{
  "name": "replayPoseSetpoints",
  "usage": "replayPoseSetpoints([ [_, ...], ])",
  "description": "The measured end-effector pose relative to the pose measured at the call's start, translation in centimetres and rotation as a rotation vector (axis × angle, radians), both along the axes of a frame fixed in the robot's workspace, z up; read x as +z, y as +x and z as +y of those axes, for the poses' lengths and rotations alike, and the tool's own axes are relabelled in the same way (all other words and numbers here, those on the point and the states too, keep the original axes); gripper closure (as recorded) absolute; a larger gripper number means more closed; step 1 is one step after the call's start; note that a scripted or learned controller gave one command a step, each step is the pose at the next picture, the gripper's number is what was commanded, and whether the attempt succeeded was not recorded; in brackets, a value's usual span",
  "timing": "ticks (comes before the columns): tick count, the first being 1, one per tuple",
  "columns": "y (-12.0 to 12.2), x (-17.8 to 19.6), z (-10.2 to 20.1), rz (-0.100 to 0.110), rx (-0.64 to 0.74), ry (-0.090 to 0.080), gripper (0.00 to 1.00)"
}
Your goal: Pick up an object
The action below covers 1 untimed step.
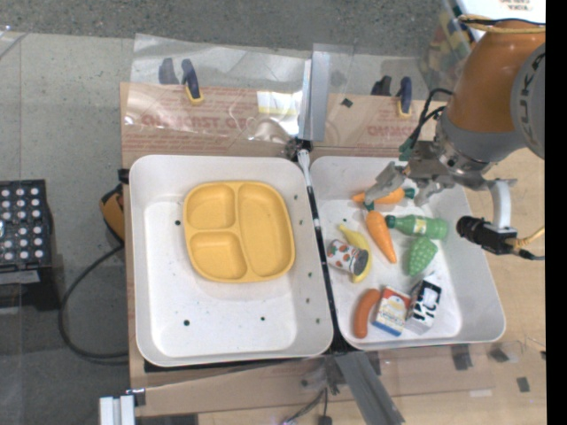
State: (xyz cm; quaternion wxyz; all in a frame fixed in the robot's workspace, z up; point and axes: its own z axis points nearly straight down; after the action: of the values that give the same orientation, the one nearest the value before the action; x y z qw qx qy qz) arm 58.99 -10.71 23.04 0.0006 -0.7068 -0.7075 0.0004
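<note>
toys all sit in the right bin [483, 312]. small orange carrot piece [383, 197] lies at the bin's upper middle, directly under the gripper [396, 184]. jaws look spread in a narrow v above that piece, nothing visibly between them. can't tell if the tips touch it.

larger carrot [382, 235] lies just below, slanted, tip toward the lower right. green bottle [418, 227] lies on its side right of the carrot, near it. green bumpy toy, maybe a pickle or corn [421, 255], sits just below the bottle. banana [353, 242] is left of the carrot, touching a red and white patterned cup [346, 256] that lies tipped over. sausage [362, 312] sits upright-ish at the lower left of the bin. small carton [390, 310] just beside it, and a black and white box [426, 303] touching the carton's right side.

left bin [159, 317] holds a yellow divided plate [239, 230] with three compartments, roughly centred, slightly toward the top.

arm [496, 78] comes in from the upper right, orange band above the wrist. both bins rest on the table [523, 237], with blue clamps [188, 78] along the back edge.
</note>
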Motion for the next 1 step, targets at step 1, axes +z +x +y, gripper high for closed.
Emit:
replayPoseSetpoints([
  [1, 3.45, -12.87, -2.84, 0.001, 0.208, 0.0, 0.0],
])
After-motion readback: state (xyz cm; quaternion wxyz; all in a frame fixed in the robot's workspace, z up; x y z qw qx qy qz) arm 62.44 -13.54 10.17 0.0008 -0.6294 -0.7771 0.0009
